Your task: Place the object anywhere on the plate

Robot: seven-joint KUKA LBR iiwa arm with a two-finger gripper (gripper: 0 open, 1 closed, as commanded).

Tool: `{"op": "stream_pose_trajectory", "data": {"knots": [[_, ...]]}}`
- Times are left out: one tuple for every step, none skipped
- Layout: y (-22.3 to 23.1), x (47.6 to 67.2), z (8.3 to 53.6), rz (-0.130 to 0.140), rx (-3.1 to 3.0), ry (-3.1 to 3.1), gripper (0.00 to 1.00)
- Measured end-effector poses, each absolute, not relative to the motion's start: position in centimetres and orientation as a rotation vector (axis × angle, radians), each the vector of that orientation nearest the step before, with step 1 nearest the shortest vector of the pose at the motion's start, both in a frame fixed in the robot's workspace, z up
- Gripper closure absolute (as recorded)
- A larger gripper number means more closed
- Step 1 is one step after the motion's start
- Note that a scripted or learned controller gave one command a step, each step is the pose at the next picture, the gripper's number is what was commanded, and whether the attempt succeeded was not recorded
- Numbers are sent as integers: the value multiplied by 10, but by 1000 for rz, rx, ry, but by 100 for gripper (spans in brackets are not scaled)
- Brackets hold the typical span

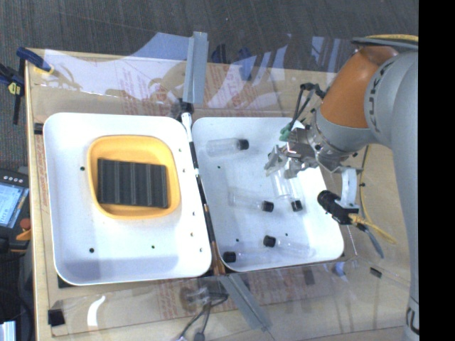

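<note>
A yellow plate (132, 148) with a dark ribbed insert (134, 182) lies in the left bin (64, 240). Several clear vials with black caps lie in the right bin (323, 244). One vial (226, 147) is at the back left, another vial (250, 201) near the middle, and a third vial (284, 186) sits just below my gripper (283, 162). The gripper hangs low over the right bin's back right part, right above that third vial's clear end. Whether anything is between its tips is hidden.
More capped vials lie toward the right bin's front: one (287, 245) at the front right and a small black cap (229, 257) at the front left corner. A raised divider (197, 183) separates the bins. The arm's grey and orange body (362, 98) covers the right side.
</note>
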State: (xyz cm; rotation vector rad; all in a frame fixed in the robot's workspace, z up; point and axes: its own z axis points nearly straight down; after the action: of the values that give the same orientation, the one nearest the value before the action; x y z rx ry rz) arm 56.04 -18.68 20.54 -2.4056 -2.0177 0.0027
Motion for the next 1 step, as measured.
{"op": "stream_pose_trajectory", "data": {"knots": [[-152, 585, 212, 0, -2322, -2115, 100]]}}
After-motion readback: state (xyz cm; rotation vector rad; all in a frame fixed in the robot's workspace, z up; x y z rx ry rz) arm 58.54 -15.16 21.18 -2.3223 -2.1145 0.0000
